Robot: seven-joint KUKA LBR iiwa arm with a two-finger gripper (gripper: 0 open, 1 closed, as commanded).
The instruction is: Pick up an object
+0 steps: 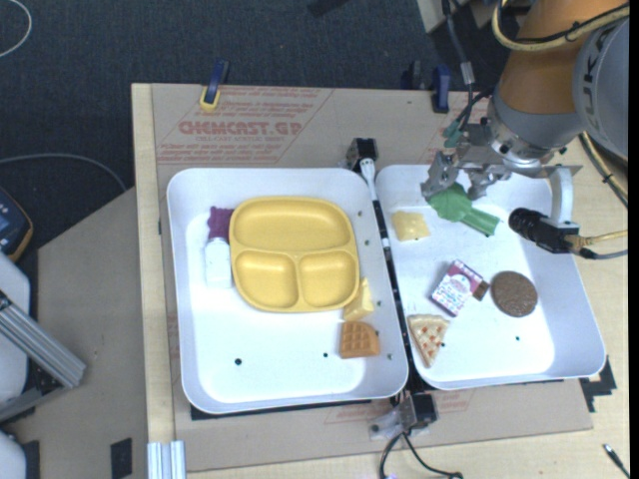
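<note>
A robotics lab, to judge by the grey and orange arm (559, 58) reaching over two white bins (190, 267) of toy food set on a plywood board (160, 128) clamped at its edge, with loose cables (60, 163) trailing across dark carpet (100, 28)

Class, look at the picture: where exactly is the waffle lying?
The waffle lies in the left bin, near its lower right corner, just below the yellow divided plate and left of the pizza slice in the neighbouring bin.
</note>
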